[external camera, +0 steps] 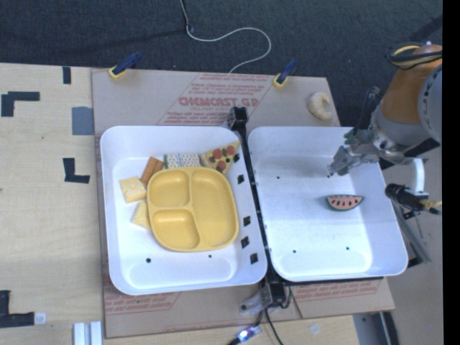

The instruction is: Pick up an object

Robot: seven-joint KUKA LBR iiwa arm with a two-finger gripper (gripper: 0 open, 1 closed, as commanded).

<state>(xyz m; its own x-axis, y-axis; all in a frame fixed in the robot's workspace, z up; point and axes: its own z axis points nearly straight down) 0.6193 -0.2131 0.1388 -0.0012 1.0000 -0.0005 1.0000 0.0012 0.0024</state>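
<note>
A watermelon-slice toy (344,202) lies in the right bin (302,228), toward its right side. My gripper (338,167) hangs over the same bin, above and slightly left of the slice, apart from it and pointing down-left. The left bin (118,257) holds a yellow divided plate (192,208). Around the plate's top and left lie a pizza-slice toy (221,156), a brown cracker (151,169) and pale yellow cheese-like blocks (132,190).
The grey arm with its orange band (406,92) comes in over the right bin's far right corner. A small beige ring (321,106) lies on the cardboard behind the right bin. Blue-yellow clamps (124,65) pin the cardboard's back edge. A thin cable (230,38) trails behind.
</note>
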